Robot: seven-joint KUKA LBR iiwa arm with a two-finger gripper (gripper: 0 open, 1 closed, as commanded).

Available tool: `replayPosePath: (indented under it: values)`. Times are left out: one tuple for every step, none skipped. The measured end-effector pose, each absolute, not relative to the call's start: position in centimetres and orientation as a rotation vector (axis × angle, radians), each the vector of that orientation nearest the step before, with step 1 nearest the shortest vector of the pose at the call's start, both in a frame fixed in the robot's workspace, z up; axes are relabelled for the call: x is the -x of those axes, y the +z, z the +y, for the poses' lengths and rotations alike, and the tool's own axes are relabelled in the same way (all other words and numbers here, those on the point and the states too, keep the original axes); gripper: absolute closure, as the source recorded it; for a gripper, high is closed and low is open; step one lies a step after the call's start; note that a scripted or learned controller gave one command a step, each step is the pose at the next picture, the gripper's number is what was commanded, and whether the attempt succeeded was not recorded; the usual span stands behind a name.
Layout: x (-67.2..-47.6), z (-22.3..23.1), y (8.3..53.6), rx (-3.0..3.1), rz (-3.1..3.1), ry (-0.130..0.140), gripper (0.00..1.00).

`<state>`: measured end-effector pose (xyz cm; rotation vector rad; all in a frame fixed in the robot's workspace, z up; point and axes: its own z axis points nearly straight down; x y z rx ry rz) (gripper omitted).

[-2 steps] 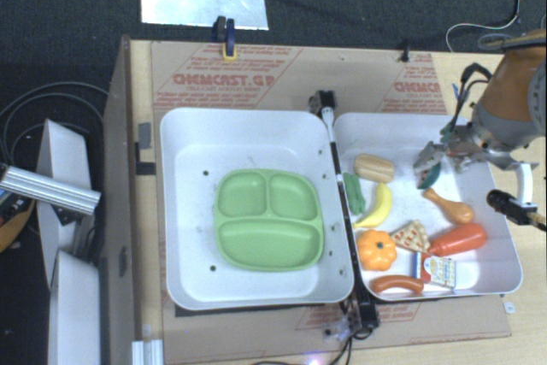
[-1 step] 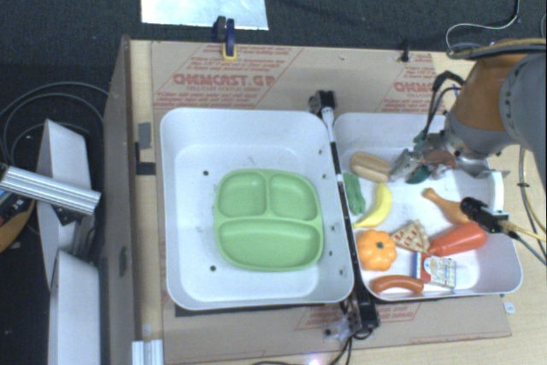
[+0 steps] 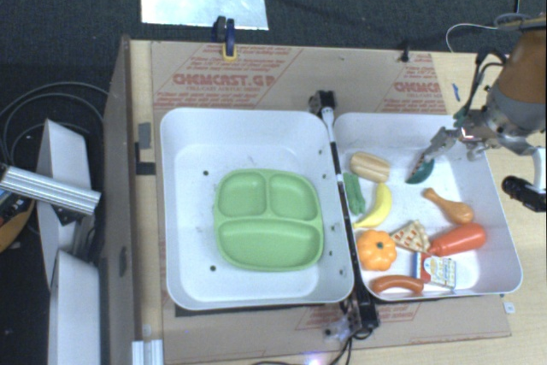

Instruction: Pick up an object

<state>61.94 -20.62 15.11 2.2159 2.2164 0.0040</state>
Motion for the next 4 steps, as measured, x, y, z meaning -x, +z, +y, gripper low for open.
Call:
replayPosePath:
  values:
    - [-62.2, -18.1, 10.4, -2.215, 2.226, 0.001, 0.0]
    - [-62.3, -18.1, 11.7, -2.212, 2.225, 0.005, 1.0]
    - [-62.3, -18.1, 11.6, -2.212, 2.225, 0.005, 0.0]
    - [-63.0, -19.7, 8.4, -2.217, 2.221, 0.002, 0.0]
